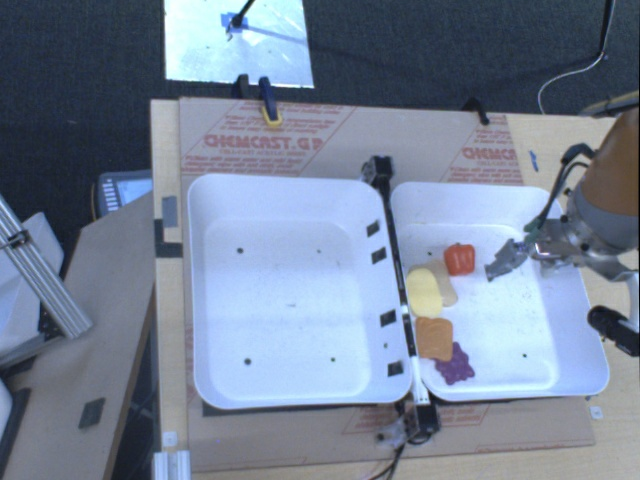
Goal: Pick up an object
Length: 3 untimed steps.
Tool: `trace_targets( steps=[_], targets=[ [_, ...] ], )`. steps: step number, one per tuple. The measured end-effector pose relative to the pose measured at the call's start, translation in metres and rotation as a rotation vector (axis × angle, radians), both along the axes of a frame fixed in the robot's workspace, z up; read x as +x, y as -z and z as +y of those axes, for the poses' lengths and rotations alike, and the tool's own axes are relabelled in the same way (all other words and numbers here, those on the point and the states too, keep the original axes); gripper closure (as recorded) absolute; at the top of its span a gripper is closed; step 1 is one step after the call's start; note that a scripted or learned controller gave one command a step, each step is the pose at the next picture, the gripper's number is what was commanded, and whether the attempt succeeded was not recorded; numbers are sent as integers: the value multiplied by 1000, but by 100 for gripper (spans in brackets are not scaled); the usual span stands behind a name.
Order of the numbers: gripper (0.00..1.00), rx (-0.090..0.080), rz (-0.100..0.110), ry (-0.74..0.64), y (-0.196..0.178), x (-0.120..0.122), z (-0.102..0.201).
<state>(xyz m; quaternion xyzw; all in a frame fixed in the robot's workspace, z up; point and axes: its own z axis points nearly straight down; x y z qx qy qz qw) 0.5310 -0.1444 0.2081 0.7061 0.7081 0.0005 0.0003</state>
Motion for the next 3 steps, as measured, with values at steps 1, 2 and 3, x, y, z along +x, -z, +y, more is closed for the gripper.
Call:
trace_targets(
  steps=[1, 2, 3],
  targets=[
    [0, -7, -17, -2, -129, 45, -27],
    [0, -4, -15, -1, -251, -26, -24],
    [100, -4, -8, -7, -254, -23, -23]
  ],
)
